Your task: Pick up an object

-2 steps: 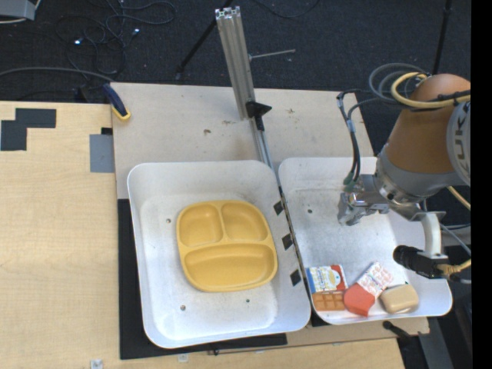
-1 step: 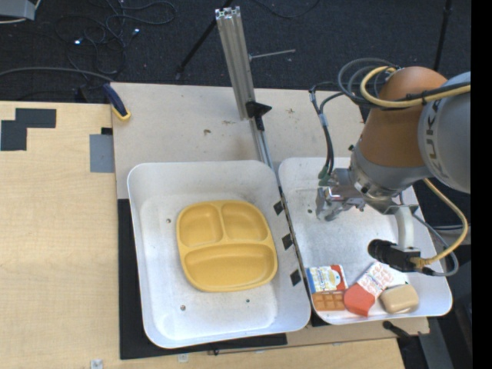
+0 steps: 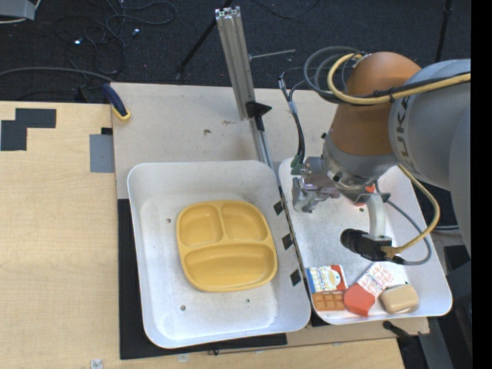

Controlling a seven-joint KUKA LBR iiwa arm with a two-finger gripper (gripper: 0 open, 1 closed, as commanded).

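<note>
My gripper (image 3: 306, 200) hangs low over the far left part of the right bin (image 3: 327, 241), close to the wall it shares with the left bin. Nothing shows in its grasp. Several small items lie bunched at the near end of the right bin, well in front of the gripper: a white and orange carton (image 3: 326, 277), a brown waffle piece (image 3: 327, 300), a red block (image 3: 358, 300), a pink and white packet (image 3: 378, 277) and a tan bread-like block (image 3: 399, 298).
A yellow divided plate (image 3: 227, 244) lies in the middle of the left bin (image 3: 154, 283). An upright aluminium post (image 3: 234, 60) stands behind the bins near their shared edge. The arm's grey and orange body covers the right bin's far right side.
</note>
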